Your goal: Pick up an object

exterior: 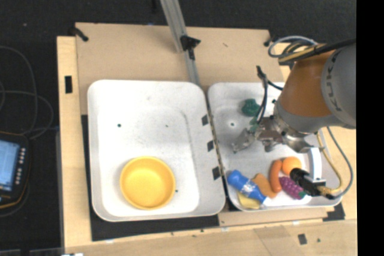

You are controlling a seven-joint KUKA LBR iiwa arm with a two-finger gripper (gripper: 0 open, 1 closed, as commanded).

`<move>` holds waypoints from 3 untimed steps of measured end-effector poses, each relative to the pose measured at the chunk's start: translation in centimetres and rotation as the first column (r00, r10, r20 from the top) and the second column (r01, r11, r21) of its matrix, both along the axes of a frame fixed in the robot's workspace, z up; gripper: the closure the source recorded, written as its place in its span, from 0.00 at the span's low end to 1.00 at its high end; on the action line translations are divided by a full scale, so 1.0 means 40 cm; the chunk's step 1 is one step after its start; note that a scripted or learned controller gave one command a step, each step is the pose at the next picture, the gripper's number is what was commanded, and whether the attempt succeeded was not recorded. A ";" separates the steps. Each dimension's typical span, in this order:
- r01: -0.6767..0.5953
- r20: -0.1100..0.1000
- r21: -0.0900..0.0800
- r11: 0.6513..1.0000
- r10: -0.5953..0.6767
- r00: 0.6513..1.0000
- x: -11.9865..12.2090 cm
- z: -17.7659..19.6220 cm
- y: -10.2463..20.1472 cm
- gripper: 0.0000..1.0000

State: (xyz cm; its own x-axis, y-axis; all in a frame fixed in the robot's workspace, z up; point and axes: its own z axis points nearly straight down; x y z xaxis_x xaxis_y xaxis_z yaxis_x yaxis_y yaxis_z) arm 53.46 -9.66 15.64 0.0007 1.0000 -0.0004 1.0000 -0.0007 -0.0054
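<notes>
My gripper (245, 142) hangs over the middle of the right bin (227, 99), its metal fingers reaching left from the orange-banded wrist (303, 93). I see nothing between them. A small green object (249, 107) lies just beyond the gripper, towards the bin's far side. Along the bin's near edge sit a blue and yellow object (245, 185), an orange carrot-like piece (275, 178), an orange ball (291, 164) and a purple grape-like cluster (290, 186).
The left bin (144, 111) holds a yellow bowl (147, 181) near its front. A slanted metal pole (171, 6) runs from the back down to the gap between the bins. Cables loop at the arm's right side.
</notes>
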 end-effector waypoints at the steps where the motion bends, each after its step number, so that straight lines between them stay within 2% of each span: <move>1: 0.000 0.000 0.000 1.000 0.000 1.000 -0.003 -0.133 -0.003 0.00; 2: 0.005 0.009 0.001 1.000 -0.005 1.000 0.004 -0.097 -0.004 1.00; 3: 0.003 0.012 -0.002 1.000 -0.003 1.000 0.008 0.038 -0.035 1.00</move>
